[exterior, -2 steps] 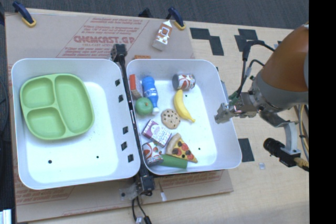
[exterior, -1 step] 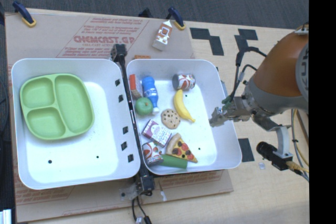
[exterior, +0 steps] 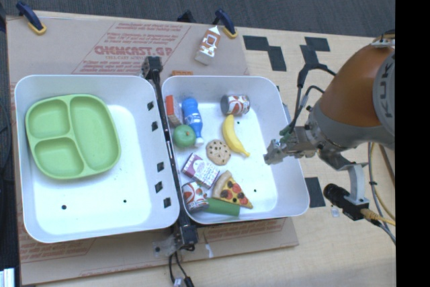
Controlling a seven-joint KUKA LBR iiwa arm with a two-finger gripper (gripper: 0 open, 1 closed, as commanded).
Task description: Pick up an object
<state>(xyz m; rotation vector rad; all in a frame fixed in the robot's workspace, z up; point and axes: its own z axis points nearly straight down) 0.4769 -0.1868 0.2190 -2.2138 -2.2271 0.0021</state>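
White plastic makes up the two bins sitting side by side on the surface [exterior: 269, 44]. One green plate [exterior: 72, 136] with three parts lies in the left bin [exterior: 87, 205]. The right bin [exterior: 285, 178] holds the small toys: one yellow banana [exterior: 234, 135], one cookie [exterior: 218, 152], one green apple [exterior: 185, 136], one blue bottle [exterior: 193, 115], two cans [exterior: 235, 105] and [exterior: 194, 195], one pizza slice [exterior: 232, 191], one little purple-and-white box [exterior: 200, 170], one green stick [exterior: 222, 208] and one red thing [exterior: 170, 106] by the wall. One small carton [exterior: 208, 46] lies on the cardboard behind the bins. The gripper [exterior: 274, 152] hangs over the right side of the right bin, just beside the banana, with nothing between it and the toys. I cannot tell if its fingers are open or closed, and I see nothing held in them.
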